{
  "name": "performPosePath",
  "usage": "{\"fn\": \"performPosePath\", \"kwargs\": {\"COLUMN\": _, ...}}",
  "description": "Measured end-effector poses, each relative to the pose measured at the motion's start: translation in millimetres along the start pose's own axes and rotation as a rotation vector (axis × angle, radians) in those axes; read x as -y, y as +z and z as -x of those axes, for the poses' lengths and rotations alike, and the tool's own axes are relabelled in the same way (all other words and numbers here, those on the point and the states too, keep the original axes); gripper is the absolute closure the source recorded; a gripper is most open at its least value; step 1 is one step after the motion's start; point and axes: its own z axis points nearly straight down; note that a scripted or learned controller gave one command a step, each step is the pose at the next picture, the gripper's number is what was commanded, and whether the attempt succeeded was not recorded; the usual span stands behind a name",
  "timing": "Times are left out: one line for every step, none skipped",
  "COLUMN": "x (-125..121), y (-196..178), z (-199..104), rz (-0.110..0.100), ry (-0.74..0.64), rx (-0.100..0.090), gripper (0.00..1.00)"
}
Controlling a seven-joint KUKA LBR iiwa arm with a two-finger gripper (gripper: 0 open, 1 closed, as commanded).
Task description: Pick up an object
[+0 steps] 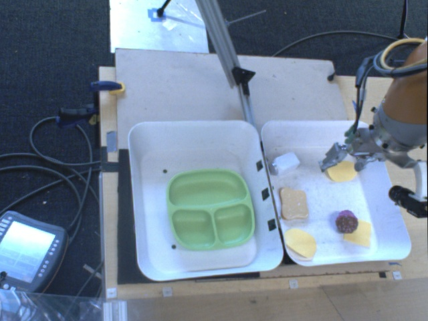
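Note:
My gripper (pixel 348 160) hovers over the back of the right bin (pixel 314 131), open, its fingers (pixel 332 158) spread apart. Just below them a yellow round slice (pixel 342 173) lies on the bin floor, and nothing is held between the fingers. Also in this bin are a white block (pixel 286 162), a tan toast slice (pixel 293 203), a yellow disc (pixel 301 243) at the front edge, a dark purple ball (pixel 346 221) and a yellow wedge (pixel 360 235).
The left bin (pixel 147 179) holds a green divided tray (pixel 210 208). A grey pole (pixel 224 39) slants across the back down to the gap between the bins. The orange and grey arm (pixel 404 105) stands over the right bin's far right side.

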Motion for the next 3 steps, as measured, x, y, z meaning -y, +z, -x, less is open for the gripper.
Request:
{"fn": "performPosePath", "kwargs": {"x": 0, "y": 0, "z": 0, "rz": 0.001, "ry": 0.002, "rx": 0.0, "gripper": 0.0}}
{"fn": "performPosePath", "kwargs": {"x": 2, "y": 42, "z": 1, "rz": -0.004, "ry": 0.005, "rx": 0.0, "gripper": 0.0}}
{"fn": "performPosePath", "kwargs": {"x": 1, "y": 91, "z": -9, "rz": -0.005, "ry": 0.004, "rx": -0.001, "gripper": 0.0}}
